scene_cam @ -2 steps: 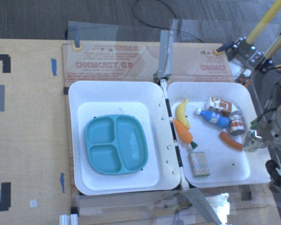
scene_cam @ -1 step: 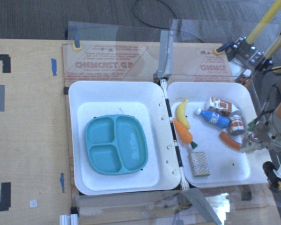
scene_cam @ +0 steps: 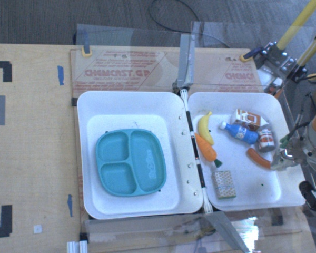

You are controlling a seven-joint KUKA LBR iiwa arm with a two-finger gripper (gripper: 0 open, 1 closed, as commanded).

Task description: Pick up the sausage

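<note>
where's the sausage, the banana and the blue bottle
sausage [scene_cam: 258, 158], camera view, middle of its orange-brown body
banana [scene_cam: 204, 128], camera view, middle of its yellow curve
blue bottle [scene_cam: 242, 133], camera view, its blue body

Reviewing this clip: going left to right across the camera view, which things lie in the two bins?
Teal divided plate → carrot → sponge block → blue bottle → sausage, with the gripper at its right end. Banana, carton and can overlap others in order.
</note>
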